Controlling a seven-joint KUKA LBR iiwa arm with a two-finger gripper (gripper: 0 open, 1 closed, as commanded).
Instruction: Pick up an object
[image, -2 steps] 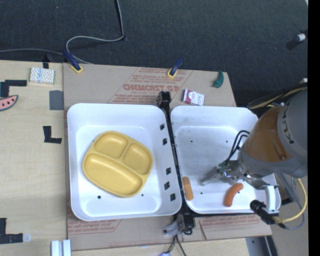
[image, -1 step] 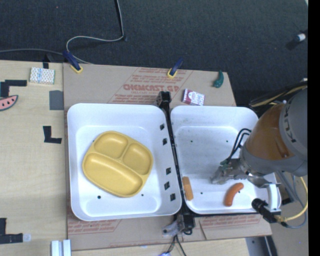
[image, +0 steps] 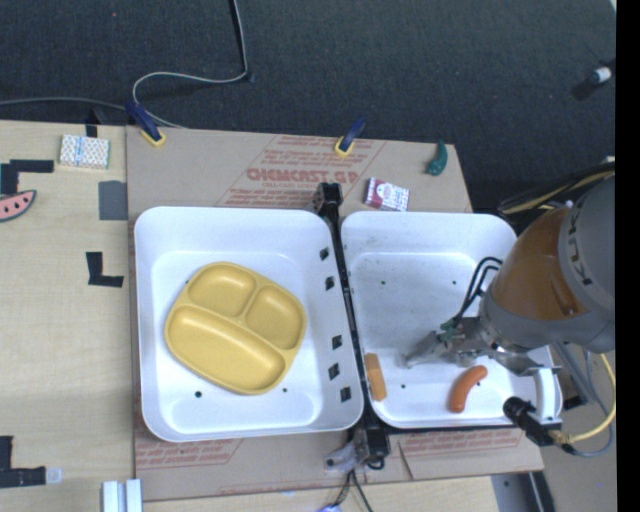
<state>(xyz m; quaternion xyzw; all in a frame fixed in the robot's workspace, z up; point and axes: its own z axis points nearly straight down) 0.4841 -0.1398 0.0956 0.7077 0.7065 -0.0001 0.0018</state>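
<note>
Lowest in the view, near the front wall of the right bin (image: 430, 225), lie two sausages: one (image: 466, 388) toward the front right, one (image: 375, 377) hard against the divider between the bins. My gripper (image: 425, 350) points left across the bin floor, its fingers reaching toward the middle of the bin. I see nothing between them, but whether they are spread or closed I cannot tell; they read as a thin grey wedge at this angle.

What my next move turns on: the right sausage lies just in front of and behind my fingertips, close under my wrist, its long axis tilted, upper end toward the right. The left sausage lies ahead of and in front of the tips, long axis running nearly front to back along the divider. The right one is nearer to my wrist, yet I judge the left one the simpler reach, though the wall beside it may crowd one finger.

Count: two sausages, two bins, one yellow tray (image: 235, 326) in the left bin (image: 160, 240).
</note>
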